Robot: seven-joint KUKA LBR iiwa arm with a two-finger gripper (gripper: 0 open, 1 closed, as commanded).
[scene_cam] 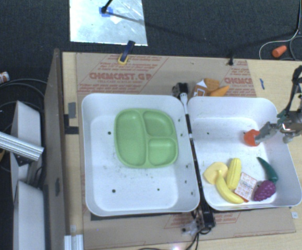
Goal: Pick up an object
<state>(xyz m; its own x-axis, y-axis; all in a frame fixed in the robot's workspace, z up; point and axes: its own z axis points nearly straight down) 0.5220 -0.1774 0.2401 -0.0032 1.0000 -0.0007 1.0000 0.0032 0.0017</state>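
A small red-orange object (pixel 251 137) lies in the right bin (pixel 229 119), near its right wall. My gripper (pixel 264 133) reaches in from the right, and its tip is right against that object's right side. I cannot make out whether the object is gripped or only touched. Toward the bin's front lie a yellow banana (pixel 225 189), a yellow corn cob (pixel 234 172), a pale yellow piece (pixel 214 171), a bunch of purple grapes (pixel 264 190), a dark green pepper (pixel 268 169) and a small white-and-red packet (pixel 246 184).
The left bin (pixel 101 181) holds a green divided plate (pixel 145 138). An orange-and-white item (pixel 211 88) sits on the cardboard behind the bins. The right bin's far left part is bare floor.
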